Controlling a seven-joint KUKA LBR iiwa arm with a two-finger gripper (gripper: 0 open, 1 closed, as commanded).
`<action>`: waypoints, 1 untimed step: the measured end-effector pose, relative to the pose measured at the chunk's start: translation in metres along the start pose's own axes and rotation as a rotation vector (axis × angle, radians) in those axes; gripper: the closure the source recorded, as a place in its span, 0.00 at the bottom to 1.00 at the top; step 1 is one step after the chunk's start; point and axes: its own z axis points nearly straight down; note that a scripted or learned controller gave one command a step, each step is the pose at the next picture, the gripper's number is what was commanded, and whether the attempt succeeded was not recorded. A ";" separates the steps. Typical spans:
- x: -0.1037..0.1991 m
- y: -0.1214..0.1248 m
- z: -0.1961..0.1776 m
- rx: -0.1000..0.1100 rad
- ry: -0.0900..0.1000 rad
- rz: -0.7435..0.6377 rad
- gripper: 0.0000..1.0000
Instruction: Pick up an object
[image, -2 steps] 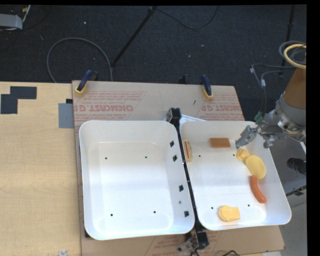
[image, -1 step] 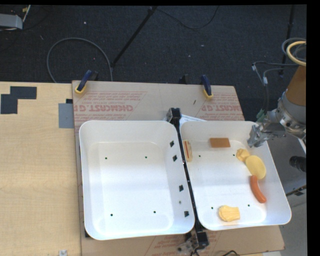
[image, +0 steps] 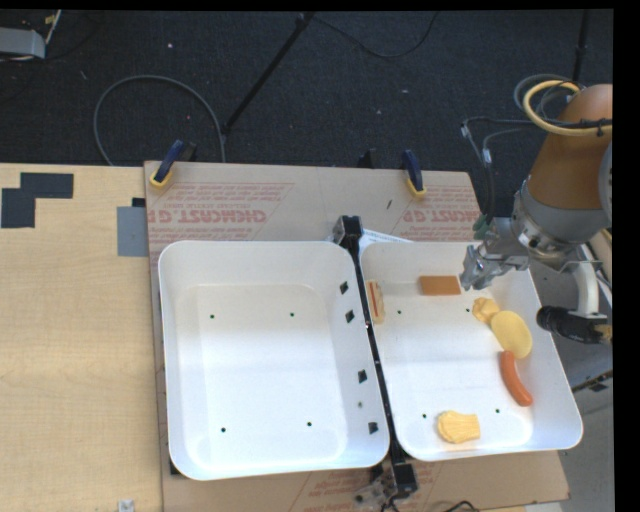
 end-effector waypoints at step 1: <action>-0.002 0.000 -0.001 -0.001 -0.001 0.002 0.00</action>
